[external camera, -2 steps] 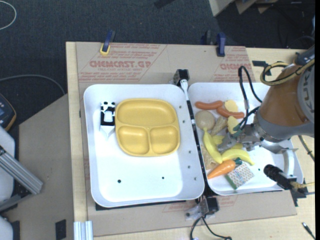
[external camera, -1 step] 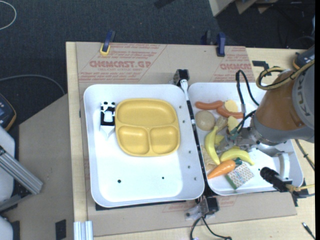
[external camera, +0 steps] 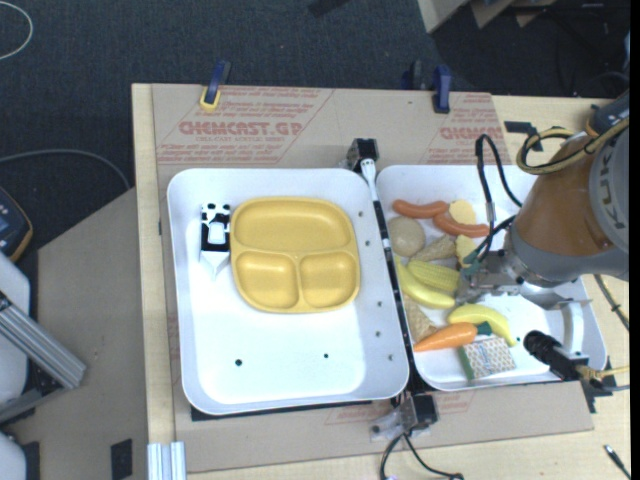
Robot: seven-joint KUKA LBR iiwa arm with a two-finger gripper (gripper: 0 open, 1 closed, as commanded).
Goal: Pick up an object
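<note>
The right bin holds toy food: two red sausages, a beige potato, a yellow banana, a second banana, an orange carrot and a speckled block. My gripper hangs low over the middle of this bin, between the two bananas and just right of the first one. The wrist hides its fingertips. No object shows lifted off the bin floor.
The left bin bears a yellow divided plate and a small black-and-white object by its left wall. A divider rail runs between the bins. Cables loop above the arm at the right.
</note>
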